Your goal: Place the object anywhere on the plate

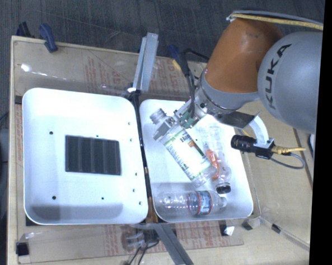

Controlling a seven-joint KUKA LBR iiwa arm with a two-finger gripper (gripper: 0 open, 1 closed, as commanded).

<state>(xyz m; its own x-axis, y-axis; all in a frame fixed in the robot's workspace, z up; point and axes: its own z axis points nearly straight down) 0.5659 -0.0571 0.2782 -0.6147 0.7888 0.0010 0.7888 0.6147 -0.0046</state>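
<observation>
A: Quick rundown, biggest first?
B: Worktop (74,67) spans the frame. The grey arm (282,69) comes in from upper right, w/ the orange band (238,49) above the wrist.

A: Bins?
B: Two white ones, side by side. Left bin (44,110) is mid-left, right bin (163,174) is centre-right. Their inner rims are just about touching.

A: Plate?
B: It's the dark ribbed plate (93,155), flat in the middle of the left bin.

A: And the object?
B: In the right bin. A labelled bottle (186,154), white & green, lies on a diagonal from upper left to lower right. A crumpled clear bottle (216,154) w/ an orange bit lies just beside it on the right, touching. A clear bottle (187,202) lies on its side along the bin's lower wall. All are well apart from the plate.

A: Gripper?
B: The gripper (167,125) is over the right bin's upper left, at the labelled bottle's upper end. As for the jaws, can't tell if they're released or clenched, or whether they touch it.

A: Smallest bits?
B: A black cap (223,188) sits between the crumpled bottle & the clear one. There's a blue clamp (48,38) at upper left on the worktop edge.
</observation>
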